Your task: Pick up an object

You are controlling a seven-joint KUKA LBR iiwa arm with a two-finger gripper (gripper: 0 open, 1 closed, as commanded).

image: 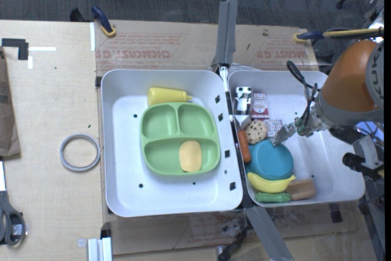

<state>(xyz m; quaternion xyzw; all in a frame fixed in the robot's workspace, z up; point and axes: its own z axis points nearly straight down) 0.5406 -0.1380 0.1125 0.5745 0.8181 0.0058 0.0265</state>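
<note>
My gripper (pixel 282 133) hangs low in the right bin (pixel 333 159), just above the upper right edge of a blue bowl (pixel 270 160). Close to it on the left lie a chocolate-chip cookie (pixel 256 129) and a red-and-white packet (pixel 259 106). An orange carrot-like piece (pixel 244 145) lies along the bin's left wall. At the front of this bin are a yellow banana (pixel 271 183), a green pod (pixel 272 197) and a tan block (pixel 302 189). I see nothing between the fingers.
The left bin (pixel 119 150) holds a green divided plate (pixel 180 137) with a pale yellow piece (pixel 190 156) in its front compartment, and a yellow bottle (pixel 166 95) behind it. A grey ring (pixel 80 151) and scissors (pixel 11 226) lie on the bench at left.
</note>
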